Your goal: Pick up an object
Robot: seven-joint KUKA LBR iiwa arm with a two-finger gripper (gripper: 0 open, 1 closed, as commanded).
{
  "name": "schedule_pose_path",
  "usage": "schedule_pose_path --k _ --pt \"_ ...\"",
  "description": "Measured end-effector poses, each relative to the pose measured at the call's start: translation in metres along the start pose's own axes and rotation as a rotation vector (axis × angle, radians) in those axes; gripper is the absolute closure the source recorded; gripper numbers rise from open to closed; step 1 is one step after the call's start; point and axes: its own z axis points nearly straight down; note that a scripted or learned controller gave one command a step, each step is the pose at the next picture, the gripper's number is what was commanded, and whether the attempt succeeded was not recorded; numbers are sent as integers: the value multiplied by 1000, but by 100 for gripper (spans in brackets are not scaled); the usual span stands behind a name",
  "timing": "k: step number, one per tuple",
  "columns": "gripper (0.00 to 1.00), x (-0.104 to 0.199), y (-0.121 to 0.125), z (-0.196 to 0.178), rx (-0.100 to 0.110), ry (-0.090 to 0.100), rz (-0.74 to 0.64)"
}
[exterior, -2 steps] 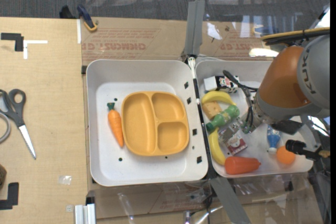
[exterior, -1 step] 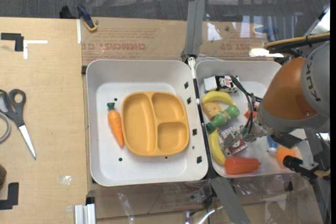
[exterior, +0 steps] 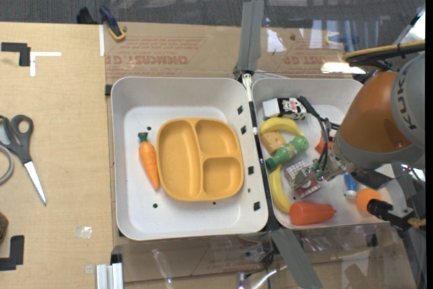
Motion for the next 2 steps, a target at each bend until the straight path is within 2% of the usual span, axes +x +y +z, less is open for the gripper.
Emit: schedule_pose_path --k 1,2 --pt "100 38 60 -92 -1 -2 -5" --pt "100 40 105 -161 -1 -2 130"
